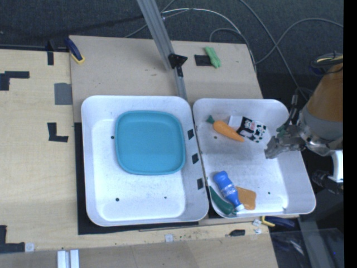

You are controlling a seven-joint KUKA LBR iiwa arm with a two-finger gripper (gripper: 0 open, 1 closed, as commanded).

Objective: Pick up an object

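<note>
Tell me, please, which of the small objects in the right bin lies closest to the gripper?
The black-and-white object, just beyond the carrot's tip, is closest to the gripper; the blue bottle lies farther off.

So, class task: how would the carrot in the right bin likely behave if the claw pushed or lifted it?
The carrot looks rounded and tapered, so a push would probably roll or swing it. It seems like a smooth toy, likely light and a bit slippery. It lies against a black-and-white card, which might shift too.

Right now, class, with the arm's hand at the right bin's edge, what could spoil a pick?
1. The hand sits near the right bin wall, so a descent could strike the rim.
2. The carrot touches the black-and-white toy; closing could nudge both.
3. The blue bottle overlaps the orange piece and green item, inviting slips.
</note>
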